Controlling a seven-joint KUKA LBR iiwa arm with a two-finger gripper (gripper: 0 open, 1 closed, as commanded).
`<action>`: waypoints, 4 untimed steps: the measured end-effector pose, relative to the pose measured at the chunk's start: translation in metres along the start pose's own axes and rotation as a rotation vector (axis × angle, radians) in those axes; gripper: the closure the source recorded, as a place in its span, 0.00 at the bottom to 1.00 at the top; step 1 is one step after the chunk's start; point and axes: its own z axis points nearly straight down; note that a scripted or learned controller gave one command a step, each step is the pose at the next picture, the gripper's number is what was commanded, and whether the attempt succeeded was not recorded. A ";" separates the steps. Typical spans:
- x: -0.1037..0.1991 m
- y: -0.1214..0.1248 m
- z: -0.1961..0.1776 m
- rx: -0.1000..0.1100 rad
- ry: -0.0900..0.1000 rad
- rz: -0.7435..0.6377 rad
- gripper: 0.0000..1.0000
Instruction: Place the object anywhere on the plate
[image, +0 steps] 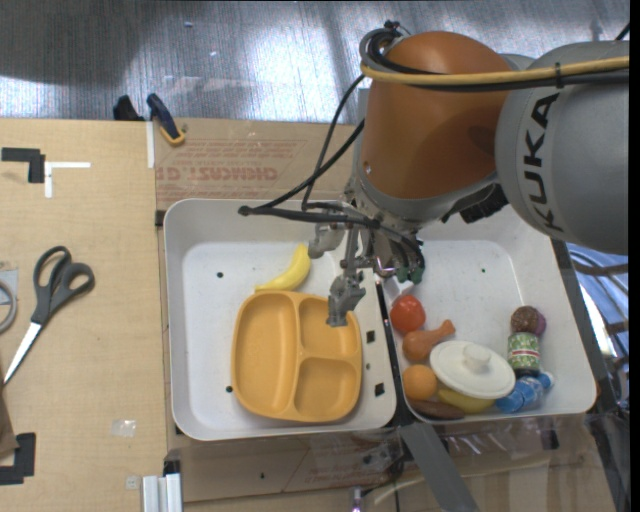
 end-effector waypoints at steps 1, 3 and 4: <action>-0.001 0.000 -0.009 0.000 -0.003 -0.001 1.00; 0.040 -0.032 0.010 -0.001 0.001 -0.136 1.00; 0.037 0.039 0.091 -0.001 0.003 -0.157 1.00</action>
